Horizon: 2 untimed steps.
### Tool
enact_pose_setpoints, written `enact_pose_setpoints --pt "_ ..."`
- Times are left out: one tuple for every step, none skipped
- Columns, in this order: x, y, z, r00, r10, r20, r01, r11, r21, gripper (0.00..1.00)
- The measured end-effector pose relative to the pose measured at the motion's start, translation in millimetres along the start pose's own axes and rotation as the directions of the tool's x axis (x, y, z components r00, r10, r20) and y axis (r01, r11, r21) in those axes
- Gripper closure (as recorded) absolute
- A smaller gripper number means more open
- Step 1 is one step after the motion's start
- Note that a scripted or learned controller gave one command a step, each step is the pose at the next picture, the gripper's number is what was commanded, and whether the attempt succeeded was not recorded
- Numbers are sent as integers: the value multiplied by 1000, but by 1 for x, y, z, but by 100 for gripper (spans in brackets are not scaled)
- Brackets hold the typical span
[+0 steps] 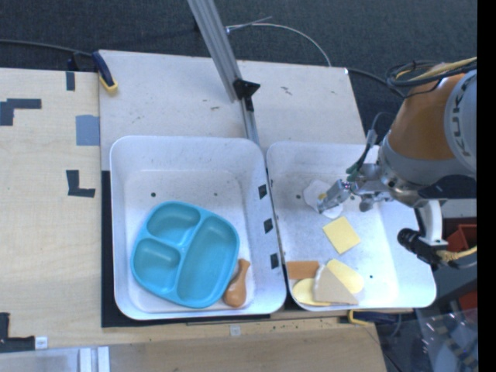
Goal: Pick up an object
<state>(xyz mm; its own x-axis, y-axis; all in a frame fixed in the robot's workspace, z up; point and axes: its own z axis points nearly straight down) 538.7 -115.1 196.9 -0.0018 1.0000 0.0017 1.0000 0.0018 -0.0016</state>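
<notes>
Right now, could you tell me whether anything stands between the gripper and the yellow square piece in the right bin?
Nothing visible does. The gripper hangs over the right bin, and the yellow square piece lies just below it in the camera view, on bare bin floor.

The arm (pixel 434 130) is cut off by the right edge.
</notes>
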Motion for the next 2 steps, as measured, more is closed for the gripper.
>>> enact_pose_setpoints --pt "-54 13 -97 1000 4 6 -3 1000 -9 0" --pt "-85 1 -249 1000 1 6 -1 1000 -10 0"
